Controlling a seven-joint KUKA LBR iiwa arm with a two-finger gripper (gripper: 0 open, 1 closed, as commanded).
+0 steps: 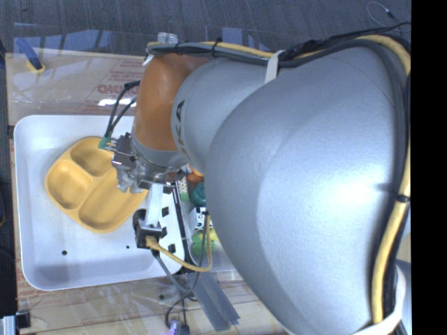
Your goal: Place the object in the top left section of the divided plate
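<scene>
One yellow divided plate lies in a white bin, at nine o'clock of the one gripper (open or closed, I cannot tell). One orange thing and one green thing peek out at its three o'clock.

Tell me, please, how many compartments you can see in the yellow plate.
3. In the yellow plate: one small at the top, one small at the left, one large at the lower right. The arm covers its right edge, so more may be hidden.

Yellow divided plate in left white bin; grey arm looming over, wrist above plate's right edge
</scene>
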